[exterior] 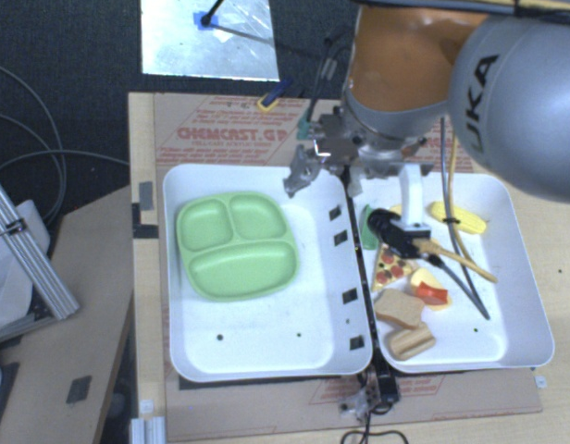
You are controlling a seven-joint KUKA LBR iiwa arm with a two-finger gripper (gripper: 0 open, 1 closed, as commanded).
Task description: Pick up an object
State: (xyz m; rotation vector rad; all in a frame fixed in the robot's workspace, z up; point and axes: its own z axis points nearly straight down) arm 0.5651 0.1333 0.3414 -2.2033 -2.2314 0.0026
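Observation:
My gripper (324,181) hangs over the back end of the wall between the two bins, open, with nothing between its fingers (296,179). In the right bin (516,248), just right of the gripper, lies a green toy (366,231). Further along are a yellow corn cob (459,217), a pizza slice (389,268), a red and yellow piece (431,290), two bread pieces (400,310) and a wooden-handled utensil (463,261). A green divided plate (237,245) sits in the left bin (266,354), to the gripper's lower left.
The arm's big grey and orange body covers the back of the right bin. Cardboard (220,132) lies under the bins, with a shiny sheet (206,26) behind it. A metal frame (26,266) stands at the far left.

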